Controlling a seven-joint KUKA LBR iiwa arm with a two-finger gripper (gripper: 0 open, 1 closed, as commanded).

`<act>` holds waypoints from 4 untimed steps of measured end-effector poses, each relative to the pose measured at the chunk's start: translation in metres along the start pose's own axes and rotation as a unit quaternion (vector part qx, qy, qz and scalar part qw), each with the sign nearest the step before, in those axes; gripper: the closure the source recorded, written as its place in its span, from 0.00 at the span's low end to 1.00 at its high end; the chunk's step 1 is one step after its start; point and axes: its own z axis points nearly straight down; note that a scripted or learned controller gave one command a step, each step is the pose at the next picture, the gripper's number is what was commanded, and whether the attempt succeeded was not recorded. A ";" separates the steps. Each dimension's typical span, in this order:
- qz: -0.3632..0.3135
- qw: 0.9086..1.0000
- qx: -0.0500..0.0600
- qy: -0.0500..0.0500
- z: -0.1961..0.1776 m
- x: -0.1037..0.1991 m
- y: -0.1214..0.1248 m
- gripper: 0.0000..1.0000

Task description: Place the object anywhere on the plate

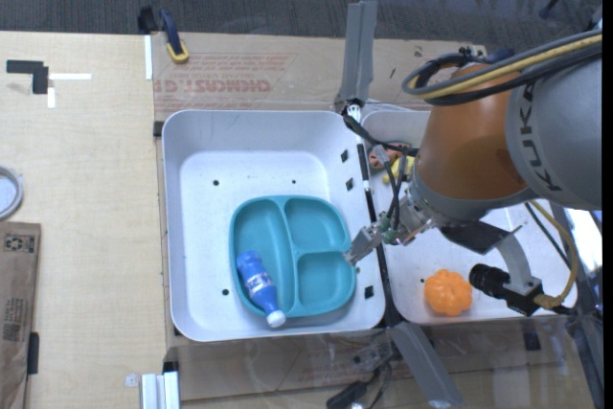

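Nearest, along the near rim of the left bin (177, 235), a small plastic bottle (259, 287) with a blue label and white cap lies in the long left compartment of the teal divided plate (321, 230), its cap pointing toward the near edge. The plate sits in the near right part of that bin. Just right of it, the gripper (369, 244) hangs low over the plate's right rim, by the wall between the two bins; whether its fingers are spread or closed I cannot tell. Farther right, an orange ball-like object (448, 292) rests in the right bin (407, 297), beneath the grey arm (498, 148) with its orange band.
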 end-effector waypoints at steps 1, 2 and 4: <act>0.000 1.000 0.000 0.000 0.000 0.000 0.000 0.00; -0.040 0.999 -0.001 0.000 0.003 -0.031 -0.016 0.00; -0.197 0.980 -0.001 0.000 0.004 -0.010 -0.004 1.00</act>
